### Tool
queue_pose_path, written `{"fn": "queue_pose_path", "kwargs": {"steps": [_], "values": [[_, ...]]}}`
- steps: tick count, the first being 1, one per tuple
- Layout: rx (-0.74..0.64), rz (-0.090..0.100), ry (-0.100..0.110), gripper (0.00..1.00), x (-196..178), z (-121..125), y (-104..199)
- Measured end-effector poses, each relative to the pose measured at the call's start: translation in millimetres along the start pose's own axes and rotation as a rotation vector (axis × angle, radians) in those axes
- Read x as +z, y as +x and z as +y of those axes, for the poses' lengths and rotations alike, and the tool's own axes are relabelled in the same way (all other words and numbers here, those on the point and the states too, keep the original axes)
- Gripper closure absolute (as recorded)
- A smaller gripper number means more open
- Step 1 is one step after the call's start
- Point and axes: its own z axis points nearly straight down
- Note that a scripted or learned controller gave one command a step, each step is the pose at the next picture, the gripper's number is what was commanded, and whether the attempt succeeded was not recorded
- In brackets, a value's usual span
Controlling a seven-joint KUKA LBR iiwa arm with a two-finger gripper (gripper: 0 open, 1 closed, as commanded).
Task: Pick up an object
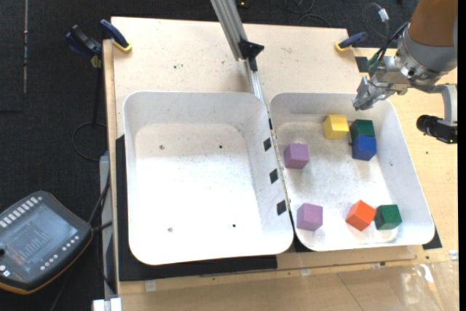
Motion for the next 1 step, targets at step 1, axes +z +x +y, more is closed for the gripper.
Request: {"fn": "queue_pose_path", "kwargs": {"steps": [1], "values": [[0.0,0.001,0.006,1.0,-7.4,1.0,0.1]]}}
